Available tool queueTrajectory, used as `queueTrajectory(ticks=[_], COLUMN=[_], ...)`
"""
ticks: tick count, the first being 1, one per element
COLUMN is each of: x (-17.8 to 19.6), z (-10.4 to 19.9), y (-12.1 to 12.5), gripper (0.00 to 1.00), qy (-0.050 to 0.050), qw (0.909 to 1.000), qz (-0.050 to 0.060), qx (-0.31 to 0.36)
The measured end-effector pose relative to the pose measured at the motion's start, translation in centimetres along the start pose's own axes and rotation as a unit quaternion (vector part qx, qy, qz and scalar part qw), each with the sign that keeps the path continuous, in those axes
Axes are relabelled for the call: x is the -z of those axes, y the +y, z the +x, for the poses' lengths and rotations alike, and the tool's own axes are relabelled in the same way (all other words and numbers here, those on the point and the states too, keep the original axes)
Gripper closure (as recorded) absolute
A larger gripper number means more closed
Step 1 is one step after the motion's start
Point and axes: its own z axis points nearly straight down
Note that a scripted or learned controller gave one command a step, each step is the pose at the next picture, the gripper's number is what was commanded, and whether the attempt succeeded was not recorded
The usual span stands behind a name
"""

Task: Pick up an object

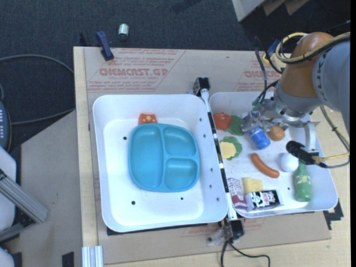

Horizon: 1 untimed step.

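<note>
Two white bins [111, 149]: one blue tray [164, 157], one sausage [265, 166], one green bottle [302, 183]; jaws' [260, 128] state unclear.

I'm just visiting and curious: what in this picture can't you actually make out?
- Claw: open or shut, too small and cluttered in the camera view.
- Blue can: touched or not, the claw overlaps it.
- Carton: print too small.
- Orange item: partly hidden behind the blue tray.

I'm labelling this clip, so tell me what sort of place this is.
Probably a robot lab test bench: an arm reaching over two white bins, toy food like a sausage, and loose cables on dark carpet.
</note>
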Motion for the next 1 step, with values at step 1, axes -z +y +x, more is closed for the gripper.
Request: queueTrajectory(ticks=[1], x=[8.59], z=[10.05], y=[-0.46], gripper=[1.0], qy=[0.001], qw=[1.0], qz=[0.001], qx=[0.001])
